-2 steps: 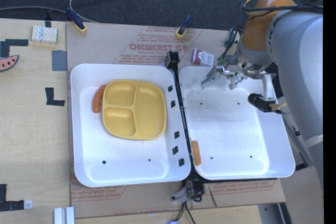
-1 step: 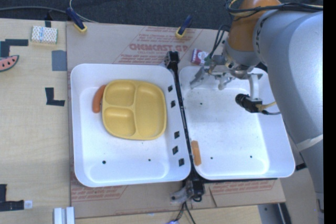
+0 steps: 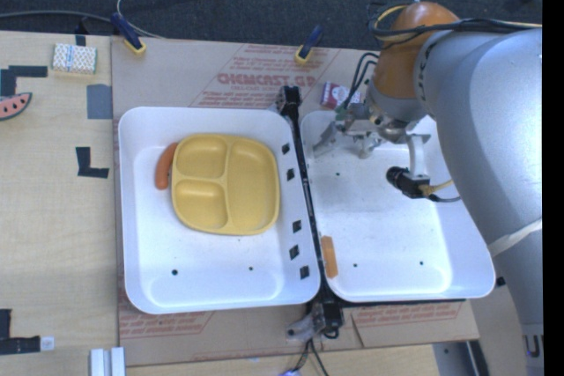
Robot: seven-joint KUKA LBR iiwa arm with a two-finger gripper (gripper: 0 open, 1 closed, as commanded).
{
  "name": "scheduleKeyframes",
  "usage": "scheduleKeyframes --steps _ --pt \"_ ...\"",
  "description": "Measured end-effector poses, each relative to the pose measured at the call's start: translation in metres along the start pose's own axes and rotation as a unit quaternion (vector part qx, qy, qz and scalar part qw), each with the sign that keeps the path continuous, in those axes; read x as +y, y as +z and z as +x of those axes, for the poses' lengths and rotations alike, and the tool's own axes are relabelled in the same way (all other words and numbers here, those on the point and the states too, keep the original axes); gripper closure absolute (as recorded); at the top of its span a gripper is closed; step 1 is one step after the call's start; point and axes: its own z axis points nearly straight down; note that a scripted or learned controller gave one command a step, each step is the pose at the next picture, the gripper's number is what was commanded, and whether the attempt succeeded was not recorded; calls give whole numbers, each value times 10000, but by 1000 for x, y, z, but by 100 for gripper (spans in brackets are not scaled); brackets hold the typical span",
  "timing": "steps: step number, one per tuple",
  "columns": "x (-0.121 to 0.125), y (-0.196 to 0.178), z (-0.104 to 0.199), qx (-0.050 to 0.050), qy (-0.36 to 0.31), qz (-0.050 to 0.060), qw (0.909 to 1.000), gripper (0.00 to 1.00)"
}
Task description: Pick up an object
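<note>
Yellow plastic catches the eye first: a divided plate (image 3: 226,183) lies flat in the left bin (image 3: 145,277), taking up most of its upper floor, with an orange, carrot-like piece (image 3: 163,167) tucked against its left edge. That piece is wedged between plate and bin floor, so it would be awkward to reach from the plate side. A second small orange piece (image 3: 329,256) lies in the right bin (image 3: 458,277), close against the inner wall that meets the divider between the two bins; being pressed to a wall, it probably leaves room for fingers on one side only.

The grey arm (image 3: 493,128) reaches in from the right, and its gripper (image 3: 357,132) hangs over the upper left corner of the right bin. Whether it is spread or pressed together cannot be told from this slant, and nothing is seen pinched in it.

Relative to the gripper, the nearest candidate is the orange piece in the right bin, well apart from it towards the near edge of the table (image 3: 53,189). The plate and its neighbour lie across the divider, to the left.
</note>
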Motion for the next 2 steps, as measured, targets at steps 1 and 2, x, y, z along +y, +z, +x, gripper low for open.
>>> scheduleKeyframes --steps 1,2 --pt "0 -10 0 -8 -6 -7 10000 100" --pt "0 -19 0 -14 -13 0 10000 100"
